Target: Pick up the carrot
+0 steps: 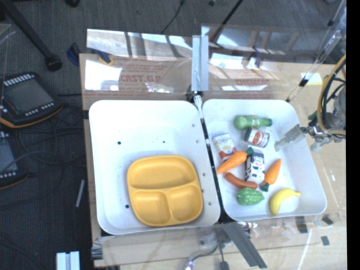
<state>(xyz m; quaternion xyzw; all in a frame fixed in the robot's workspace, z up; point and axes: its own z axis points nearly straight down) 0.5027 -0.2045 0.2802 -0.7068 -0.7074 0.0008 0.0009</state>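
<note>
Carrot nearer the divider: one carrot (pixel 232 161) is lying in the right bin (pixel 306 162), close to its left wall, in the middle right of the frame. It is slanting, with its thick end up and to the right and its thin end down and to the left.

Second carrot: a smaller carrot (pixel 273 171) is lying further right in the same bin, between a small carton (pixel 256 168) and a banana (pixel 283 199). It is standing steeper in the frame, top end up and right.

Gripper: the gripper (pixel 288 138) is reaching in from the right edge of the frame, over the upper right part of the right bin. I cannot tell how wide it is standing, and nothing is showing in it.

Direction to go: both carrots are lying below and to the left of the gripper in the frame. The smaller one is near, the other one is further left.

Crowding: a sausage (pixel 240 180) is lying just beside the left carrot's thin end, and a can (pixel 257 137) and a small packet (pixel 224 145) are sitting just above it.

My judgement: the gripper is probably needing to close across the short width of the carrot, so at right angle to the slant.
</note>
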